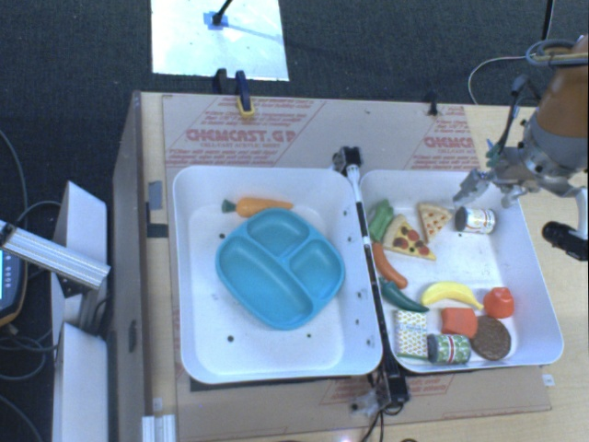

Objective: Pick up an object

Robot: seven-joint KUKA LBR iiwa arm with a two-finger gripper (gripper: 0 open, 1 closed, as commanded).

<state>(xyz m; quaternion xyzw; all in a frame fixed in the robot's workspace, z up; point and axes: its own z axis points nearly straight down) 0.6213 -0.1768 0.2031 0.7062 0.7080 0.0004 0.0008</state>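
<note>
The can point(476, 219) lies on its side near the right bin's point(543, 288) far edge. The pincer point(488, 188) hangs just over it, fingers apart, holding nothing.

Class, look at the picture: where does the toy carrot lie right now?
The toy carrot lies in the left bin, near its far edge, just behind the blue divided plate and apart from the food toys in the right bin.
</note>
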